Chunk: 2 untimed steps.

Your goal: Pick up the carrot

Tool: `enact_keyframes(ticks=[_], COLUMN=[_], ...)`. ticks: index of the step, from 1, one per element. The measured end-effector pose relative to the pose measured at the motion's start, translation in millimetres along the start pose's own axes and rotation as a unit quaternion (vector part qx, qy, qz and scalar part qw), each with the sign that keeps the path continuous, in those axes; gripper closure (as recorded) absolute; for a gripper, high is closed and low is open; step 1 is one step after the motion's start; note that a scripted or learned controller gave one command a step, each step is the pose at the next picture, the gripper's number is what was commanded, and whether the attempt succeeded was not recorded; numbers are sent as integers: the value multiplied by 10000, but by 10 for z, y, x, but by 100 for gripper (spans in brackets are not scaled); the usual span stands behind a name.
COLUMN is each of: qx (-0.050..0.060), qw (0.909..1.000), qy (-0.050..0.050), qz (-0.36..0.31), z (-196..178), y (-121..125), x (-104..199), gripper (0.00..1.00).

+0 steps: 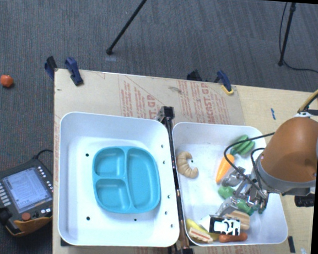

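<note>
The carrot (223, 167) is a small orange cone that lies upright along the middle of the right bin (214, 133). Its top end sits next to a green leafy piece (242, 144). My gripper (233, 201) hangs just right of and below the carrot, over a heap of green toy food (228, 191). Metal linkage and cables crowd the gripper, and nothing orange shows at its tips. The carrot lies apart from it, resting on the bin floor.
A croissant (188, 164) lies left of the carrot. A black and white block (225, 226), a sandwich-like piece (199, 231) and a red sausage (231, 238) crowd the bin's front edge. The left bin (75, 138) holds a blue divided plate (126, 179).
</note>
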<state>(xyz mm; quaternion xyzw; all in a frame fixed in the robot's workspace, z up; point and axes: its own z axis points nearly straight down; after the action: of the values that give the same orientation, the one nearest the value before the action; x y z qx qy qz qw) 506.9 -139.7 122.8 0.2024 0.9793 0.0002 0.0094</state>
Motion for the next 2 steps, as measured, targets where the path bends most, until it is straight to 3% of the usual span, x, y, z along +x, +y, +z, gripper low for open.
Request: enact_keyframes(ticks=[1, 2], qx=[25, 5], qw=[9959, 9962], qy=[92, 81], qz=[898, -872], z=[363, 364], y=[363, 339], x=[-485, -1071], gripper=[0, 0])
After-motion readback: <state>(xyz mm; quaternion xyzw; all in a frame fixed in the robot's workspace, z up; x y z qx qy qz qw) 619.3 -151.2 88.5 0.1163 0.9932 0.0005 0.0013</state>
